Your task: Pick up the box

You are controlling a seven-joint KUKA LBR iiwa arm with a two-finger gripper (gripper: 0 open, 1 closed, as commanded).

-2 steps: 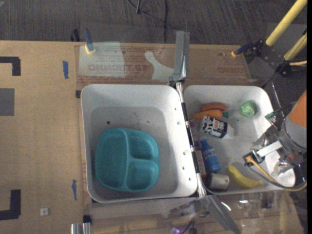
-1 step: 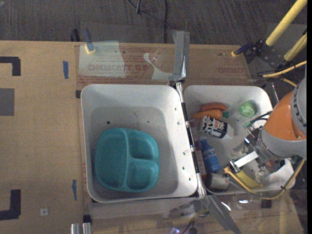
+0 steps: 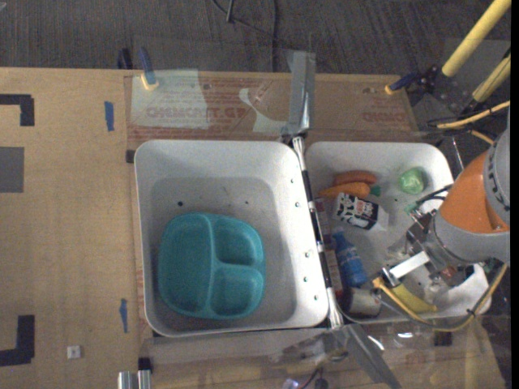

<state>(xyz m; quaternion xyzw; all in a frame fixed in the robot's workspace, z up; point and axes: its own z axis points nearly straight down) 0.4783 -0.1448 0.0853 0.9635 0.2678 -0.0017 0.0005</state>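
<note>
The box point(image 3: 357, 210) is small, white with black print, and lies in the upper middle of the right bin point(image 3: 381, 148). My gripper point(image 3: 434, 275) hangs low over that bin's near right part, well to the right of the box and nearer the camera, apart from it. The grey wrist and orange band point(image 3: 478, 205) above it cover the bin's right side. Nothing shows between the fingers from this angle.
Two orange carrot-like pieces point(image 3: 353, 183) lie just behind the box, with a green object point(image 3: 412, 181) to their right. A blue bottle point(image 3: 349, 259), a brownish can point(image 3: 363, 301) and a yellow banana point(image 3: 411, 301) lie along the near edge. A teal divided plate point(image 3: 212, 263) sits in the left bin point(image 3: 211, 156).
</note>
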